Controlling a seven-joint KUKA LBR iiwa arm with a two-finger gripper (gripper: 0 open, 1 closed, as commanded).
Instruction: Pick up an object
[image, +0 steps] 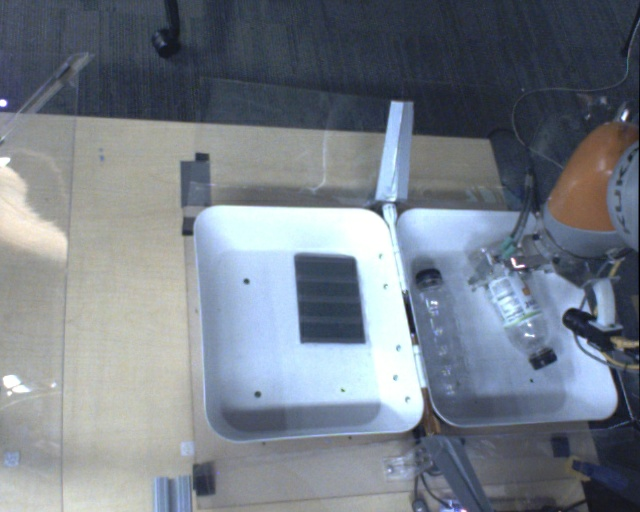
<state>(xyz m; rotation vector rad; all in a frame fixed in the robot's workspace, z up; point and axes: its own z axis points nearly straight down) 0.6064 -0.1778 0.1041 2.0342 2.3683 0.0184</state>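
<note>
Pale counter carries two bins; claw hovers at a clear bottle, grip unreadable, nothing lifted yet.

A single fixed camera looks down at a slant from well above the tabletop, far enough to take in both white bins, the left bin near mid-frame and the right bin by the right edge, with dark floor along the top.
</note>
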